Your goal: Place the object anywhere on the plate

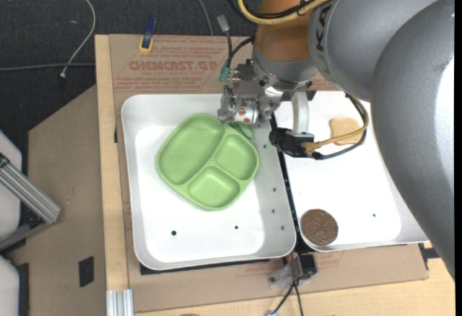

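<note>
Camera view: the claw (pixel 242 111) hangs over the twelve o'clock rim of the green three-compartment plastic plate (pixel 208 161) in the left white bin (pixel 144 235). Whether it grips anything, I cannot tell. A brown round cookie-like disc (pixel 319 226) lies at six o'clock in the right white bin (pixel 375 192), well apart. A good release probably means shifting toward the plate's middle first.

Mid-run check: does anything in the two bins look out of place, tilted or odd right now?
Mostly tidy. The green divided plate lies flat in the left bin, turned at an angle. The one oddity: a brown round object sits at the right bin's near-left corner, against the rim. The gripper hovers at the plate's far edge.
</note>
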You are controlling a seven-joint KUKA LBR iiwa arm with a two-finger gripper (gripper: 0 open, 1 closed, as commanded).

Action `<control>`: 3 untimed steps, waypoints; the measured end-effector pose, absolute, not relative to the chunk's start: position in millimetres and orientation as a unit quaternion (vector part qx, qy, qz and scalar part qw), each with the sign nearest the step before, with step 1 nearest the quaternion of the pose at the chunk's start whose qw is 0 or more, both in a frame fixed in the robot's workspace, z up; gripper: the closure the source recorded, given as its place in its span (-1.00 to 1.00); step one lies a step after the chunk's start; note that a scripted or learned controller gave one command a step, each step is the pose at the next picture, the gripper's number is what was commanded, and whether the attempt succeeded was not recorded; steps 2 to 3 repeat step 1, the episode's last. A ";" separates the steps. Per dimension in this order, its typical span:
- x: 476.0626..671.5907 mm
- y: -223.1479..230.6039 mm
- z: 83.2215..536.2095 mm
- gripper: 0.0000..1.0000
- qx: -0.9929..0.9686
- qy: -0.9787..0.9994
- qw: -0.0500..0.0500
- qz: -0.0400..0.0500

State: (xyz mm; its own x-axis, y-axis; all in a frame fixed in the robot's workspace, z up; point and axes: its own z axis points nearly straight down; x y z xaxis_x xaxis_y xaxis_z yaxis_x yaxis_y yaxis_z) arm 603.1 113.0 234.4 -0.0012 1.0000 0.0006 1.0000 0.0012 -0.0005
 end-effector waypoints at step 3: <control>603.1 112.9 234.4 -1.00 -0.707 -0.707 0.000 0.000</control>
